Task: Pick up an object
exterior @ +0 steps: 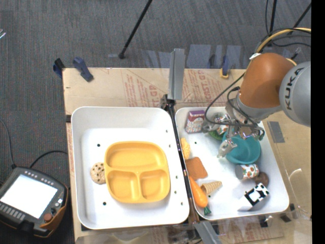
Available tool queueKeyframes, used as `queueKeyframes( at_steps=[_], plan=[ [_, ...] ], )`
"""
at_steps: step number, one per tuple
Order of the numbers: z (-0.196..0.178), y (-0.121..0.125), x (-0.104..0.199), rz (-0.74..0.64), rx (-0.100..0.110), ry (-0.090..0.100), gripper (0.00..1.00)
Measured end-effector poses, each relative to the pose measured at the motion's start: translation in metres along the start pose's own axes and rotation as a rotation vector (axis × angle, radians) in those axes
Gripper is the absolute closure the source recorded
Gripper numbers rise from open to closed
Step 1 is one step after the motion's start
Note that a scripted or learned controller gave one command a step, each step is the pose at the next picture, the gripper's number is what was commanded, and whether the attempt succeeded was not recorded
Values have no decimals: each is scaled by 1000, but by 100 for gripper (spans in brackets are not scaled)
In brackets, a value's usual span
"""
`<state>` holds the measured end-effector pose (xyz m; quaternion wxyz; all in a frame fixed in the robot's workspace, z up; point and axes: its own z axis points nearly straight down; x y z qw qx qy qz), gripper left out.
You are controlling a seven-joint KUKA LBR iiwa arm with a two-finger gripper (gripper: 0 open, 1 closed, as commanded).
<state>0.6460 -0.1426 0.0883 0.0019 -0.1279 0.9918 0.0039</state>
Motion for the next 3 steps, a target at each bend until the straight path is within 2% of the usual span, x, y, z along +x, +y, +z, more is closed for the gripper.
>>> queueKeyframes(
  at_steps=[1, 2, 3],
  plan=[
    [0, 1, -1, -47, -1, 0, 0],
    [1, -1, -2, -129, -16, -2, 0],
    [0, 12, -2, -167, 4, 2, 0]
  ],
)
